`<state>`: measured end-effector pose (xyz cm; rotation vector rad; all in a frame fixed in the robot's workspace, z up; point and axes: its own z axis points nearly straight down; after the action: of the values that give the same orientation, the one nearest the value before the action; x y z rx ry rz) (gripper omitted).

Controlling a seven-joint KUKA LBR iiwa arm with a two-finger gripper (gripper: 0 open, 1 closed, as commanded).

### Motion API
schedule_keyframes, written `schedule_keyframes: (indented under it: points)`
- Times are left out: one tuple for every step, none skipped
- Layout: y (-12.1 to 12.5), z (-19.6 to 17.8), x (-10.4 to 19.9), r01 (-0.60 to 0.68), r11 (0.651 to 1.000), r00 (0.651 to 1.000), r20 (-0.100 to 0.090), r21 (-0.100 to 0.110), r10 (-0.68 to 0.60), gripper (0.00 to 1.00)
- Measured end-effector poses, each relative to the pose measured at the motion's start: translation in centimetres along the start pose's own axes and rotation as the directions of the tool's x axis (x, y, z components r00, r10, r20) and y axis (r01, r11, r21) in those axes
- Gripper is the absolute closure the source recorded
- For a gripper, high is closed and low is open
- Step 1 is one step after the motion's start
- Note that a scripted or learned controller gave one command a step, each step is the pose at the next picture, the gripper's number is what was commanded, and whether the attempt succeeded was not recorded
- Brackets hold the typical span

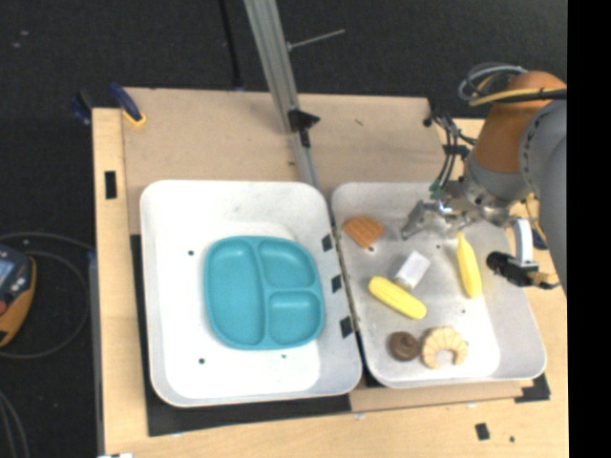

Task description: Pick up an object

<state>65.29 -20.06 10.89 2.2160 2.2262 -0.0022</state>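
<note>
- The arm [520,141] is cut off at the 3 o'clock edge; just its orange band and grey wrist show.
- The gripper [431,219] is small and blurred, and its finger spacing cannot be read.
- The small white-and-grey block [412,269] is too blurred to identify.
- The black-and-orange device [13,299] at 9 o'clock is cropped by the frame edge.
- The aluminium post [272,55] runs out of frame at 12 o'clock.

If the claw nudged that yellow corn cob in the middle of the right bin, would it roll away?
Probably: the corn cob looks rounded and lies on its side, so it may roll sideways. Its glossy skin suggests light, stiff, slippery plastic.
</note>
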Motion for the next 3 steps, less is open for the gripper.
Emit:
schedule_keyframes:
  points:
    - [0.2,-1.5,-0.1,0.002,1.000,1.000,0.004,-0.007,-0.002,1.00]
    - [-0.5,-7.2,0.3,-0.001,1.000,1.000,0.000,-0.006,0.001,1.00]
    - [0.2,-13.3,0.9,0.000,1.000,1.000,0.001,-0.010,0.000,1.00]
